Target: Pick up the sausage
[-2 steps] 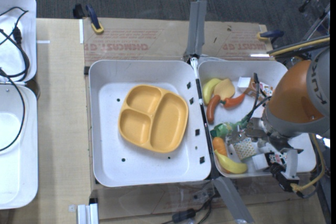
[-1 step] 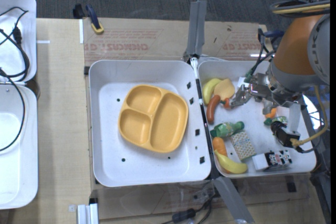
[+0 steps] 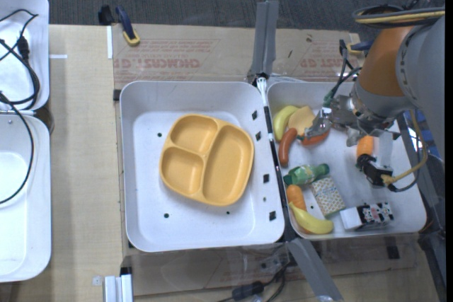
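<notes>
Gripper [image 3: 320, 125], closure impossible to tell, hovers near right bin's far-left corner beside sausage [image 3: 286, 146]: likely light, smooth plastic; grasp mid-length.

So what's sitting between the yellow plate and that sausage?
In the camera view, just bare white bin floor and the two bins' adjoining walls separate the yellow plate from the sausage.

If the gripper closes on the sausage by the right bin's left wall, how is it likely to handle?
The sausage looks smooth and glossy, so it may slip between fingers. Its rounded, slightly curved shape suggests it could roll or pivot if nudged. It lies close against the right bin wall and a banana, probably leaving little finger room.
</notes>
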`<state>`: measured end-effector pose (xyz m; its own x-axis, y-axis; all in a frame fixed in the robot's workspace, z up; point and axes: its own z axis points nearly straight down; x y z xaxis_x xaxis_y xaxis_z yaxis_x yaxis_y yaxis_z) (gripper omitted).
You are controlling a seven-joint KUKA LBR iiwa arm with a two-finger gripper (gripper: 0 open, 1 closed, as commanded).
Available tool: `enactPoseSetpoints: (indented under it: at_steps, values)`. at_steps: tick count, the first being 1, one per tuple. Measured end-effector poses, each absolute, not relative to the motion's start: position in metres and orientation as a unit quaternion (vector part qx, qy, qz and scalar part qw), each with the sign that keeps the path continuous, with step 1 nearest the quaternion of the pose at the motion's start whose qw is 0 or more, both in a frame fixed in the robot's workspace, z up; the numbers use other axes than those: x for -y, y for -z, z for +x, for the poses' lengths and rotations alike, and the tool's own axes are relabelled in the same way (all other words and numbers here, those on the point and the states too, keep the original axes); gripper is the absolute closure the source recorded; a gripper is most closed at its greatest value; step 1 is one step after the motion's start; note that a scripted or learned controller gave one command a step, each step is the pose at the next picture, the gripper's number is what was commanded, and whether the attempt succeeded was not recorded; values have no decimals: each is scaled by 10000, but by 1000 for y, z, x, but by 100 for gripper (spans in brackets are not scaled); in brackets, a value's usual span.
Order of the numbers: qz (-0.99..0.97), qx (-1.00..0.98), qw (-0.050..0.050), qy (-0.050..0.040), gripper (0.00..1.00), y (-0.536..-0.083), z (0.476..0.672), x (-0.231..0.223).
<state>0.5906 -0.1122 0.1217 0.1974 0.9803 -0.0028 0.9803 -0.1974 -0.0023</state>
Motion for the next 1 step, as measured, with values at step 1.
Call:
enactPoseSetpoints:
  at_steps: [1]
  values:
    - [7684,-6399,4,7,0,-92,598,108]
